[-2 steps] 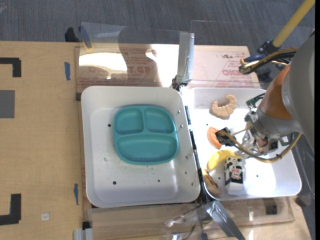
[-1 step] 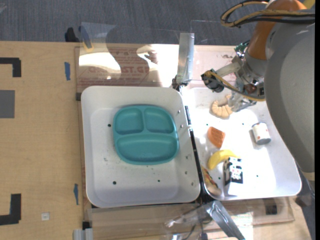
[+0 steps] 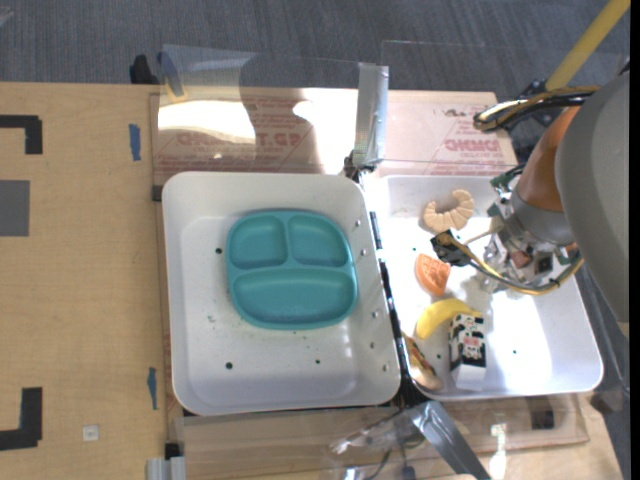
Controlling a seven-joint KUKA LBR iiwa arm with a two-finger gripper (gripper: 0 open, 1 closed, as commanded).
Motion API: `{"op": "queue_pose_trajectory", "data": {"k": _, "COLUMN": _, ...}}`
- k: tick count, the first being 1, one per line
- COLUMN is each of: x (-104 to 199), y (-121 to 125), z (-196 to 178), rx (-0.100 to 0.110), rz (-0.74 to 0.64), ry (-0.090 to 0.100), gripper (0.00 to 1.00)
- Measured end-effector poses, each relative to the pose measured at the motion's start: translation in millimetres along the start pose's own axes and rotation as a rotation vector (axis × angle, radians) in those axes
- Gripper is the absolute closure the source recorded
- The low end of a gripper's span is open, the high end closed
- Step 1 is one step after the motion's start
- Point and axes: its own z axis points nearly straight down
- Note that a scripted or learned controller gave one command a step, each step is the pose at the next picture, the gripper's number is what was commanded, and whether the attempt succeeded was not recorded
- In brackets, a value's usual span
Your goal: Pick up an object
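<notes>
In the right bin, the end effector hovers, grip state unclear.

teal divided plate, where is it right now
The teal divided plate lies flat in the middle of the left white bin, apart from the food items in the right bin.

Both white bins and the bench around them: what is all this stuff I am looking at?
Left bin: one, white, left half of the bench.
Divided plate: one, teal, three compartments, middle of the left bin.
Right bin: one, white, beside the left bin.
Croissant-like piece: one, tan, far part of the right bin.
Orange piece: one, orange, right bin's left side.
Banana: one, yellow, nearer in the right bin.
Small carton: one, black and white, beside the banana.
Arm: one, grey with orange band, over the right bin.
Gripper: one, above the right bin.
</notes>
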Motion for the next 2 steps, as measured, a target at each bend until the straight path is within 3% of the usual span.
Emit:
{"op": "queue_pose_trajectory", "data": {"k": 1, "x": -28, "y": 9, "z": 0, "rx": 0.001, "rz": 0.019, "ry": 0.000, "gripper": 1.00}}
{"op": "queue_pose_trajectory", "data": {"k": 2, "x": 13, "y": -84, "z": -102, "rx": 0.003, "rz": 0.005, "ry": 0.009, "gripper": 1.00}}
